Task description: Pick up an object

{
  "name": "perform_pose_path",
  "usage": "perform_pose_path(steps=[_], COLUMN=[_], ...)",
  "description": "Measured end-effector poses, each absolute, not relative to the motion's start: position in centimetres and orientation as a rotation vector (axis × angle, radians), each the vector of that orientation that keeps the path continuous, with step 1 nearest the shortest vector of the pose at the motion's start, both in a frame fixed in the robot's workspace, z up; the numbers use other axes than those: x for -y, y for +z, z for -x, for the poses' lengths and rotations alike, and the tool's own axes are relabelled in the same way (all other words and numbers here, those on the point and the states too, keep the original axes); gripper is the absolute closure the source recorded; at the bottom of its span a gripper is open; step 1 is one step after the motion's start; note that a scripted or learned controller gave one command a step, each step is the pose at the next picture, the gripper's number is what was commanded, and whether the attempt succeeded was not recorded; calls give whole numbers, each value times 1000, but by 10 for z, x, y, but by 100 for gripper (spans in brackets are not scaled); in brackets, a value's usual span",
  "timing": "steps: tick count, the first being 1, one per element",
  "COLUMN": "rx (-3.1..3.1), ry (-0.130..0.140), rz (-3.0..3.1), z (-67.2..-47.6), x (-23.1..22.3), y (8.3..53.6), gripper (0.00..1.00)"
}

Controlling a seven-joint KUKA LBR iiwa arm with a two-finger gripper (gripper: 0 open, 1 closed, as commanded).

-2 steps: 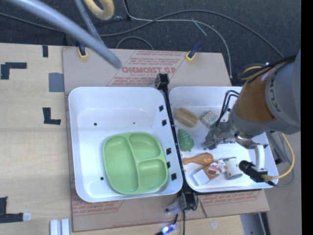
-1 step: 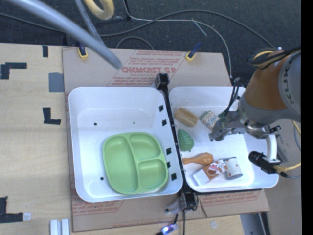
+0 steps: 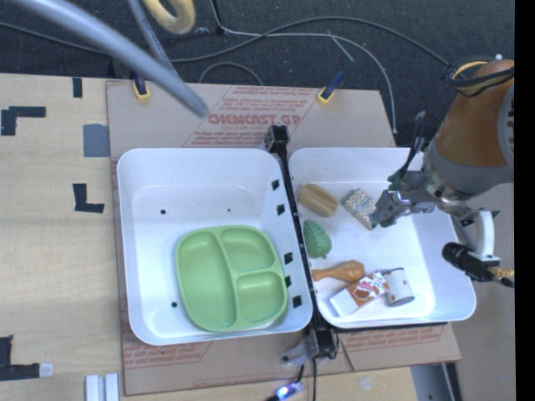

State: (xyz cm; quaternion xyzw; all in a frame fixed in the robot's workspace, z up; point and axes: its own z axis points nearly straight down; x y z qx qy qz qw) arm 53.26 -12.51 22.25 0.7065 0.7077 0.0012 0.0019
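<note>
The left bin holds one green divided plate, lying flat toward its front right corner and playing no part in the work at hand. Past the divider, the right bin carries every candidate for picking: a tan rounded block near the divider at the back, a green leafy toy just in front of it, an orange drumstick-shaped toy lying across the front, a flat printed packet touching a small can at the front, and a small patterned pouch toward the middle back. The gripper sits low inside the right bin, just beside the pouch on its right, its dark tip close to or touching that item; contact cannot be confirmed from this angle. Whether the fingers are spread or closed cannot be told, as they merge into one dark mass, and nothing is visibly held between them. Judgement: the task is not yet done. Every item rests on the bin floor; the pouch appears the likely target, and grasp and lift remain outstanding.
</note>
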Motion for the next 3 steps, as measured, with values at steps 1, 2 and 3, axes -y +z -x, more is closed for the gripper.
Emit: perform_pose_path(steps=[1,2,3], rx=[-2221,-2230,-2229], ry=[4,0,-2], rz=[-2216,-2215,-2217], z=[-534,-531,-529], x=[125,66,23], y=[271,271,256], gripper=[100,100,100])
